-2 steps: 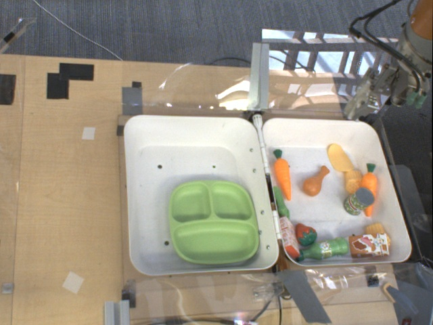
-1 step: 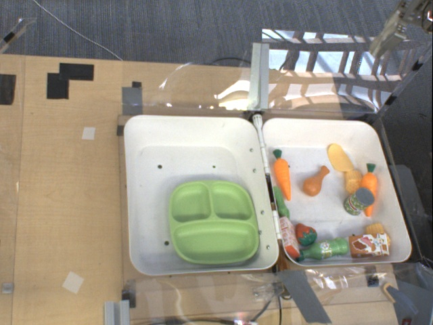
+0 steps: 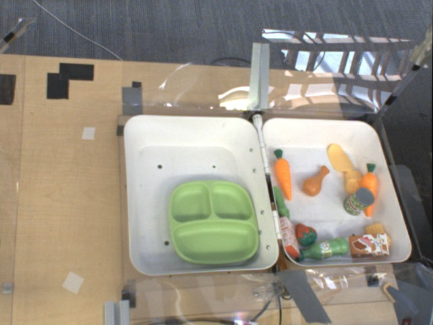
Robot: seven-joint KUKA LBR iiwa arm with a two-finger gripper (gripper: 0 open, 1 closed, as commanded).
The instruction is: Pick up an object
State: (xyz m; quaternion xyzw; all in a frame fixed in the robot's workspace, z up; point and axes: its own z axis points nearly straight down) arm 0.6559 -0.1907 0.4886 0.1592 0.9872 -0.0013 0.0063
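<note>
**Choose the loose target; avoid the packed corner**

The candidates lie in the right bin. A carrot sits near the divider on that bin's left side, lying roughly along it. A drumstick lies alone on bare floor at mid-bin, apart from everything else. A yellow piece sits above a tight group: a second carrot and a can, touching or nearly so. Along the near wall lie a green bottle, a red carton and a strawberry-like piece, crowded together.

Judgement: the drumstick is the best pick, since it has free space on all sides (room for a finger either side). Close across its narrow shaft, not the bulb. The first carrot is second choice; approach across its width, keeping off the divider. The near-wall row invites a fouled grasp against the rim.

The left bin holds a green tray, no concern here.

State of the jaws: cannot tell. The desk carries both bins.
</note>
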